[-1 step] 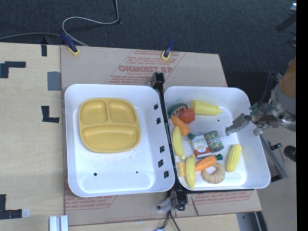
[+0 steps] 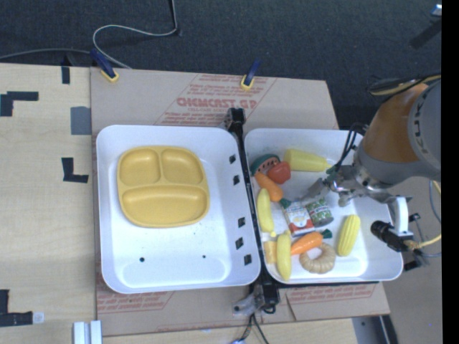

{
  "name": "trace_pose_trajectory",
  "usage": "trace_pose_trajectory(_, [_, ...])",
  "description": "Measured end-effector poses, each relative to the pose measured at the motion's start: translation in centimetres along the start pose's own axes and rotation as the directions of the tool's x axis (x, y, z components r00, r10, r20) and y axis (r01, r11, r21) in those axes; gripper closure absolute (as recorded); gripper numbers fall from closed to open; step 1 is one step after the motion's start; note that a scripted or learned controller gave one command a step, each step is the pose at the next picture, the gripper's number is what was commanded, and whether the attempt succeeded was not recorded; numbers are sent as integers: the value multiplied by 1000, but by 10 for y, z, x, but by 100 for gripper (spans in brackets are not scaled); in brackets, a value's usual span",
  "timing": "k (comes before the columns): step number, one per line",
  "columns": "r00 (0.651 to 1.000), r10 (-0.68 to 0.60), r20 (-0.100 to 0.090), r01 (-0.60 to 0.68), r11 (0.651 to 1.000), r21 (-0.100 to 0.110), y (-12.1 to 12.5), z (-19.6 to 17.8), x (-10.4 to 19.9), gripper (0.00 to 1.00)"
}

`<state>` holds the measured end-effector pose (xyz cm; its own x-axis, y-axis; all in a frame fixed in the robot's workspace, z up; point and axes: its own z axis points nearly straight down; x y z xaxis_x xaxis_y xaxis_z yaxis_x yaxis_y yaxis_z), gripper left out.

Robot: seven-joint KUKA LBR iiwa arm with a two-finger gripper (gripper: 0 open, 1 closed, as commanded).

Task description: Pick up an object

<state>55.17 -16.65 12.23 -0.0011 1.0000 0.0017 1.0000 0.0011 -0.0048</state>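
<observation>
My gripper (image 2: 331, 190) hangs over the right bin (image 2: 373, 267), in its middle right part, with its fingers spread open and nothing between them. Just below and left of it lies a small red, white and green packet (image 2: 308, 215). A corn cob (image 2: 348, 233) lies below the gripper. A yellow cob-like piece (image 2: 307, 160) lies above and left of it, near a red tomato (image 2: 279, 171). Further down are a carrot (image 2: 307, 242) and a tan ring-shaped bagel (image 2: 318, 259).
The right bin's left side holds another carrot (image 2: 269, 187), a banana (image 2: 265, 211) and a yellow piece (image 2: 284, 255). The left bin (image 2: 165, 267) holds a yellow divided plate (image 2: 163, 185). A black divider runs between the bins.
</observation>
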Motion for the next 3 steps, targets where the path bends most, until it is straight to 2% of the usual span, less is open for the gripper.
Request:
trace_pose_trajectory(1, [1000,-1,2,1,1000,-8,39,36,26,0])
trace_pose_trajectory(2, [1000,3,11,-3,1000,-10,45,36,50,0])
trace_pose_trajectory(3, [1000,2,9,-2,1000,-8,45,26,51,100])
